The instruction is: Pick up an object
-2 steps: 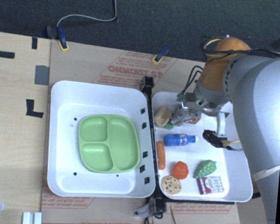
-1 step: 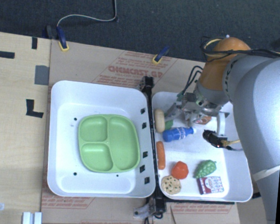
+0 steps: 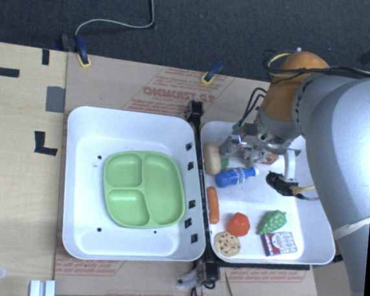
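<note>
The gripper [image 3: 253, 147] hangs low over the right bin [image 3: 314, 221], just above the blue bottle [image 3: 235, 176], seemingly lining up a grasp; whether it's open, I can't tell.

I have a single camera, fixed high over the desk [image 3: 14, 160] and tilted down at a slant, so the dark floor lies past the desk's far edge at the top of my picture. Taking the left bin [image 3: 83, 128] as my landmark, it sits near the middle of the picture, the right bin [image 3: 312, 244] touching its right side. The arm [image 3: 342, 140] enters from beyond the right bin, looming large and close to the lens.
</note>
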You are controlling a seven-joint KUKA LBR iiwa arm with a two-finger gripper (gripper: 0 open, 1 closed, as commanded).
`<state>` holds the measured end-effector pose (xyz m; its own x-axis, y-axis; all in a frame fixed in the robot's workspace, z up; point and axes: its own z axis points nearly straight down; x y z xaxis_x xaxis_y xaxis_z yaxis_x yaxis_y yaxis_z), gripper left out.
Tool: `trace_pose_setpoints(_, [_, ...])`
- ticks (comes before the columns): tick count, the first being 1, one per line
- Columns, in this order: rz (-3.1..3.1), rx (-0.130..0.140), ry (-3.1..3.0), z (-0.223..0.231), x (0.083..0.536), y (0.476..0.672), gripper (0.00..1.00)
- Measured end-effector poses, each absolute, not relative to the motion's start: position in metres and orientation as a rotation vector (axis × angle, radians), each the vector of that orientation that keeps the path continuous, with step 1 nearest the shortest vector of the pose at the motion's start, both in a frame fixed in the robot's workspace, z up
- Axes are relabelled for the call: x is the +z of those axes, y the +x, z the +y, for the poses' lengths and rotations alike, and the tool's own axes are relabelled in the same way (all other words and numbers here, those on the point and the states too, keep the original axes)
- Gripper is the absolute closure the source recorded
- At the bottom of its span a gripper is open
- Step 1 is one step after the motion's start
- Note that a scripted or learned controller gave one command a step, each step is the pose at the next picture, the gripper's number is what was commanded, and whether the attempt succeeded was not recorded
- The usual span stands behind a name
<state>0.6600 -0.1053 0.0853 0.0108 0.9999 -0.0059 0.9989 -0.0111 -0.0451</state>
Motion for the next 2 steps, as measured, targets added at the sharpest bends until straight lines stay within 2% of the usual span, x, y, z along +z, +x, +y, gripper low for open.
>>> trace_pose_setpoints(2, [-2.187,0.049,-2.206,-0.1082,0.0847,0.6603,0.00])
